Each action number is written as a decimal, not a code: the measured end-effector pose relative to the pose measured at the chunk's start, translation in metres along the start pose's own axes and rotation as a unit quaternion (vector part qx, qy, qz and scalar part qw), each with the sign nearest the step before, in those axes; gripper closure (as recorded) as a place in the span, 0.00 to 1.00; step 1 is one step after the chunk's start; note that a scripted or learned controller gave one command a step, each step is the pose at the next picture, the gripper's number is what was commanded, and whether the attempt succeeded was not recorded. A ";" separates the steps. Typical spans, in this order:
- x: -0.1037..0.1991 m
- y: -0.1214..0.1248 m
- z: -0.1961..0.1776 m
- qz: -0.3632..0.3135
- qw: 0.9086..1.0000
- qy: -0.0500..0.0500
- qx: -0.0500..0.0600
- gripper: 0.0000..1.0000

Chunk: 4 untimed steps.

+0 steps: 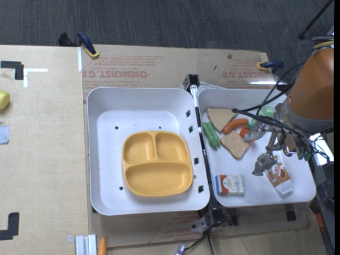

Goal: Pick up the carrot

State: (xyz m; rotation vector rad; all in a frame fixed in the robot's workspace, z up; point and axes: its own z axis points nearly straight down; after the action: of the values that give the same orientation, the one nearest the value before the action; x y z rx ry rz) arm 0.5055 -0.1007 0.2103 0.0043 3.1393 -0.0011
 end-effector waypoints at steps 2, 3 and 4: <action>-0.050 0.006 0.019 0.003 1.000 -0.001 0.000 0.00; -0.012 0.066 0.015 0.044 0.999 0.000 -0.001 0.00; -0.037 0.149 0.019 0.154 0.988 0.001 0.000 0.00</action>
State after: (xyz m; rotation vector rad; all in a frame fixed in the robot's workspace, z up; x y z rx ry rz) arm 0.5434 0.0485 0.1910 0.4867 3.1024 -0.0008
